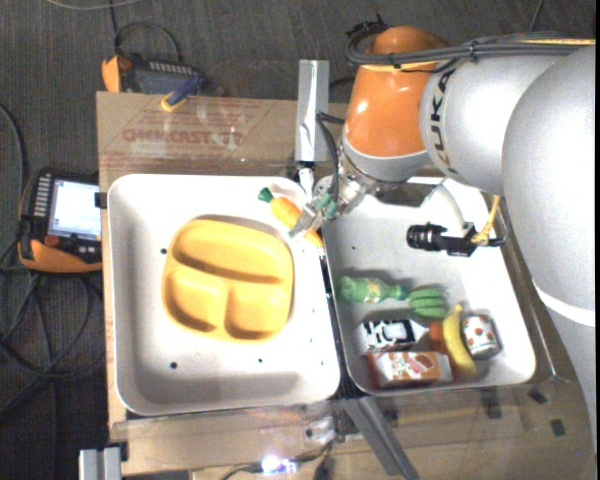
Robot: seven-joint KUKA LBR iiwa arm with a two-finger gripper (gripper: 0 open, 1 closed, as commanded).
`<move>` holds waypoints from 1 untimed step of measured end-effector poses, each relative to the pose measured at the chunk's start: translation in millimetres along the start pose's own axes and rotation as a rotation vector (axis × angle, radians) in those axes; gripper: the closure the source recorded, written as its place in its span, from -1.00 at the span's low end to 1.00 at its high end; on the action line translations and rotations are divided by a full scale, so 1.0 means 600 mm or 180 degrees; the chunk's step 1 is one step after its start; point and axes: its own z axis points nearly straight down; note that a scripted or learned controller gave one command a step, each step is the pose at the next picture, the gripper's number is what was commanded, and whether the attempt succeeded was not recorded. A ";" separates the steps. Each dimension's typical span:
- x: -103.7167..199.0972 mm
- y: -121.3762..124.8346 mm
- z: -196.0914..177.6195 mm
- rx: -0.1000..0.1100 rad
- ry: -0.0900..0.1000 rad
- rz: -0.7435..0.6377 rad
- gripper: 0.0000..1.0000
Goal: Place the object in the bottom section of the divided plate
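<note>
A yellow divided plate (230, 276) lies in the left bin (140, 368), with one wide section on its far side and two smaller ones on its near side. An orange toy carrot (283, 208) with a green top hangs over the left bin's far right corner, just beyond the plate's upper right edge. My gripper (310, 216) is shut on the carrot, whose ends stick out on either side of the fingers. The arm's orange band (390, 108) is right above it.
The right bin (520, 363) holds two green toy vegetables (365, 290), a black-and-white bottle (392, 331), a banana (458, 343), a small can (482, 334) and a red carton (410, 368). The rim between the bins (330, 298) runs just right of the plate.
</note>
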 end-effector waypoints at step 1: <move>0.000 0.000 0.000 -0.0001 0.0000 0.0002 -1.00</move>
